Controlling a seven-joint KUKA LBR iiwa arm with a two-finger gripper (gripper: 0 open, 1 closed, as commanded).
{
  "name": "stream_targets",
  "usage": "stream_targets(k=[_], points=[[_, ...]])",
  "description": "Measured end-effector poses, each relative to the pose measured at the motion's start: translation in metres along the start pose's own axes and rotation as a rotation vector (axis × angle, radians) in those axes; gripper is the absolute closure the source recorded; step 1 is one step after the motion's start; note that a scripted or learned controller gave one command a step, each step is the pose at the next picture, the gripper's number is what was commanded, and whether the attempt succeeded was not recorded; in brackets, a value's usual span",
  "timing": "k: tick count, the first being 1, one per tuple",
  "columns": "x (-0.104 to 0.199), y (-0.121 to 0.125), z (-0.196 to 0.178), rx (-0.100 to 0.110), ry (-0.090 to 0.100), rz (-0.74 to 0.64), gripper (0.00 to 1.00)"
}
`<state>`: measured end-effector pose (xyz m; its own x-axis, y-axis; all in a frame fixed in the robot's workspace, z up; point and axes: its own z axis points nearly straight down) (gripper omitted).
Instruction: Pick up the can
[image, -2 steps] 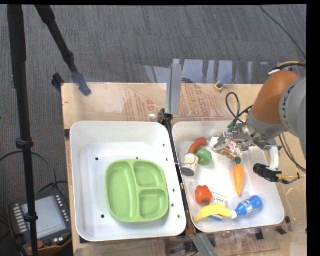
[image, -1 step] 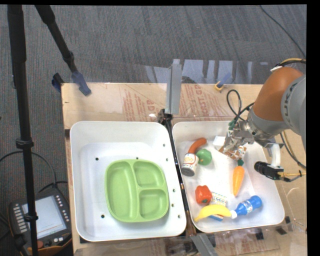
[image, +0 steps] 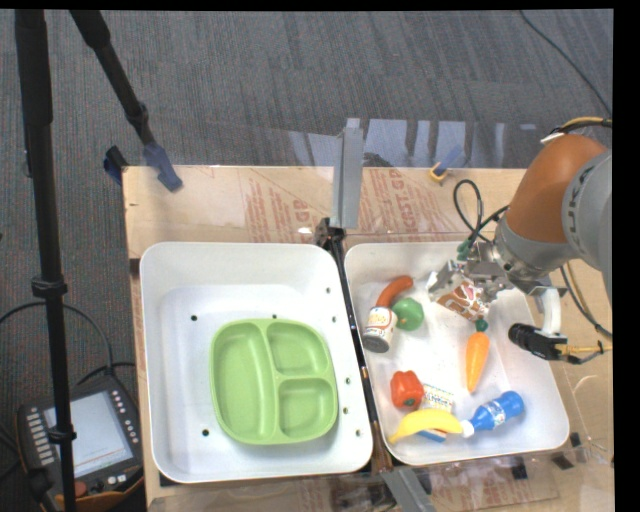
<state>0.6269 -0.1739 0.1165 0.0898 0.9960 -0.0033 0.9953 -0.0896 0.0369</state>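
The can (image: 379, 326) is small, with a white and red label, and lies tilted against the left wall of the right bin (image: 556, 400). A green round fruit (image: 407, 314) touches its right side, and a red sausage-shaped toy (image: 394, 290) lies just behind it. My gripper (image: 466, 282) hangs over the back middle of the right bin, well to the right of the can and apart from it. A brown and white patterned packet (image: 463, 299) sits directly under the gripper.
The right bin also holds an orange carrot (image: 477, 359), a red pepper (image: 405, 389), a banana (image: 429, 426), a blue bottle (image: 496, 411) and a small white packet (image: 438, 397). A green divided plate (image: 273, 381) lies in the left bin (image: 170, 290).
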Motion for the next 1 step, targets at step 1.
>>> stream_targets(k=[1], points=[[-0.0175, -0.0145, 0.0129, 0.002, 0.004, -0.008, 0.0]])
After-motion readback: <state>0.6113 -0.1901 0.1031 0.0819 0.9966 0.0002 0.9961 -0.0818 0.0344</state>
